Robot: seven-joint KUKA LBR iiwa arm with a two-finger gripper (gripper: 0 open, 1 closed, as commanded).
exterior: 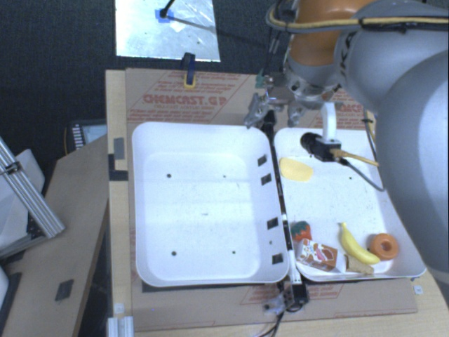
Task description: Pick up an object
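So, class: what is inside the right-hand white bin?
Inside the right bin: a yellow disc, banana, orange ring, snack packet. The arm covers its far right side.

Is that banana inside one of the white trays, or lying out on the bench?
Inside. The banana lies flat on the floor of the right bin, near its front edge, between an orange ring and a small packet.

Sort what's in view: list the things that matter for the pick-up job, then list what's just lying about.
For the job:
- pincer, above the far end of the divide between the bins
- right bin
- yellow flat piece
- banana
- orange ring
- small printed packet

Lying about:
- left bin
- cardboard sheet
- foil-like panel
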